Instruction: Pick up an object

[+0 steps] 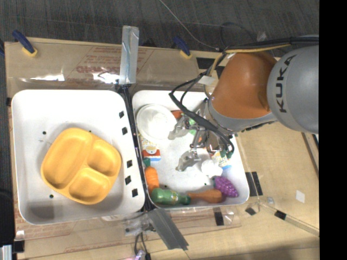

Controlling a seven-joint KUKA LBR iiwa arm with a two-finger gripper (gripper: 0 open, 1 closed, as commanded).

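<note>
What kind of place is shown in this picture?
Probably a robot lab set up for grasping tests: a KUKA arm reaches over two white bins, toy foods such as plastic grapes fill one, and clamps hold the backing board.

A single fixed camera looked down at a slant from well above the worktop (282, 145), framing both white bins (32, 107) side by side, the arm (293, 85) entering from three o'clock.

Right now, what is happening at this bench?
The arm reaches into the right bin, its gripper open above the toy food there: grapes, a carrot and others. Nothing is between its fingers. The left bin holds a yellow tray.
</note>
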